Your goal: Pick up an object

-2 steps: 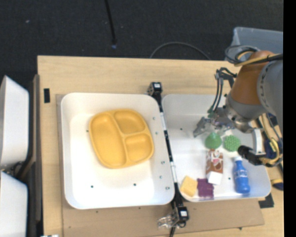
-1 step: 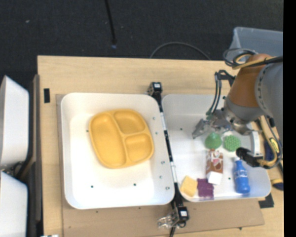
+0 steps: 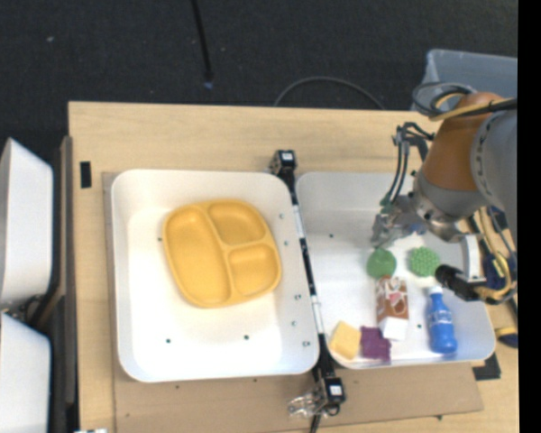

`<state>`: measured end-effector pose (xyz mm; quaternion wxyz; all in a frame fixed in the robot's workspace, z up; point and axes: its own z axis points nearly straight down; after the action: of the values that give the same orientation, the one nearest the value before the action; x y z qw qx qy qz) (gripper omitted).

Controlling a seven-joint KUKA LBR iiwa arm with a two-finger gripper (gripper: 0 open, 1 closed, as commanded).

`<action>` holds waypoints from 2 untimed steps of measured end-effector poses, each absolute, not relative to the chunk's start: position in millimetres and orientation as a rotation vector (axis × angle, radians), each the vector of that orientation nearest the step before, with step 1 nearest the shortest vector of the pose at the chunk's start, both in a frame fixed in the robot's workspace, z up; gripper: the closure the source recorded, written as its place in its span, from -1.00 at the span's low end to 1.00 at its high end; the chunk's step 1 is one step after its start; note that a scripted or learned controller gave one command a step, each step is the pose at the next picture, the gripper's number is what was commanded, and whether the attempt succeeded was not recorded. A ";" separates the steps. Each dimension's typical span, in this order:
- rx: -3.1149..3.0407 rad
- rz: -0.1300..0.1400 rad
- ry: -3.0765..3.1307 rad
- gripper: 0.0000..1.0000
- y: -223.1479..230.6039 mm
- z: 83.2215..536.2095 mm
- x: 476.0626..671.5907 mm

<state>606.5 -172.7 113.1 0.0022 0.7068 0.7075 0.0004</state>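
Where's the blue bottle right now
The blue bottle lies in the right bin, near its front right corner, just right of the red and white packet and below the green textured ball.

We cannot make out the gripper [image 3: 388, 226] tip — too small and blurred. The arm [image 3: 460, 165] covers the right bin's [image 3: 338, 192] far corner. The small packet's [image 3: 392, 300] label is unreadable. White boxes [image 3: 18, 233] run off the left edge.
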 end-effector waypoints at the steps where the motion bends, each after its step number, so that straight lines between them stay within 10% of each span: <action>1: 2.215 0.004 2.222 1.00 -170.2 157.4 607.6; 2: 2.215 0.005 2.220 1.00 -172.4 204.4 601.9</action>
<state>601.9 -172.4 204.4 0.0030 0.7063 0.7079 0.0015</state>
